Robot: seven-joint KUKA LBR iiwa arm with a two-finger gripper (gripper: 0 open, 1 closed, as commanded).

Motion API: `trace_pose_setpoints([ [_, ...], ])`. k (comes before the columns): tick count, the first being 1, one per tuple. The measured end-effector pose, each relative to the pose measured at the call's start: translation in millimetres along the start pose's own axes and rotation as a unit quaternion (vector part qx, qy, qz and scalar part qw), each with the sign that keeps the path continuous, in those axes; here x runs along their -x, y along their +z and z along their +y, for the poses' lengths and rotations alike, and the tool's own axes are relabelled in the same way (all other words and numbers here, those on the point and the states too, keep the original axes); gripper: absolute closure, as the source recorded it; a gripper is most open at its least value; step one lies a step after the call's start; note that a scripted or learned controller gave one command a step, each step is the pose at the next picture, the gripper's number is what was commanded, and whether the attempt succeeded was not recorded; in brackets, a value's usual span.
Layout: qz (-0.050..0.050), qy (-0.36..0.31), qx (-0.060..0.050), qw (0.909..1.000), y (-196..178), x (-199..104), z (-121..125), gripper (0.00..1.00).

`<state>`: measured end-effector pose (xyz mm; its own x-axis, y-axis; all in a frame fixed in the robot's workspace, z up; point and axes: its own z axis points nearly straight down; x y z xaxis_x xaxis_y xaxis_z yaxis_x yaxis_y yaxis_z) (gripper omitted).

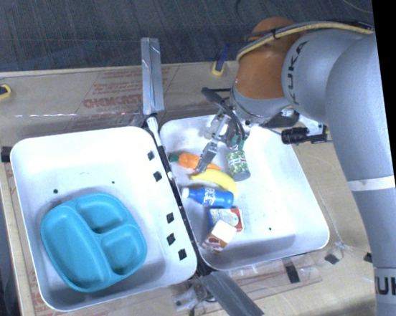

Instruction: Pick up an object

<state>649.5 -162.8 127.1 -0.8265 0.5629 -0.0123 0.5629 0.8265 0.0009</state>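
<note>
My gripper (218, 149) hangs over the back of the right bin (297, 198), with its fingers spread open. One fingertip (203, 162) reaches down to the left, next to an orange carrot-like item (188, 161). The other finger sits just above a small clear green bottle (238, 163). Nothing shows between the fingers. Below them lie a yellow banana (215, 180), a blue can (210, 197) and a red and white carton (225, 231), heaped along the bin's left side.
The left bin (75, 162) holds a blue divided plate (93, 240) at its front left. A grey divider bar (149, 73) runs between the bins. The grey arm (332, 78) comes in from the right over the right bin's back corner.
</note>
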Motion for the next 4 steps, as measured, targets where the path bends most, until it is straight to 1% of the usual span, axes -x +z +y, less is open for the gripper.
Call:
trace_pose_setpoints([
  [1, 0.006, 0.052, -0.001, 0.9986, 14.2, -68.0, -53.1, 0.00],
  [2, 0.003, 0.050, 0.001, 0.9987, 0.6, -65.8, -51.1, 1.00],
  [3, 0.005, 0.092, -0.001, 0.9957, -89.9, -74.3, 3.0, 1.00],
  [4, 0.006, 0.092, -0.001, 0.9957, -89.5, -74.4, 2.8, 0.00],
])
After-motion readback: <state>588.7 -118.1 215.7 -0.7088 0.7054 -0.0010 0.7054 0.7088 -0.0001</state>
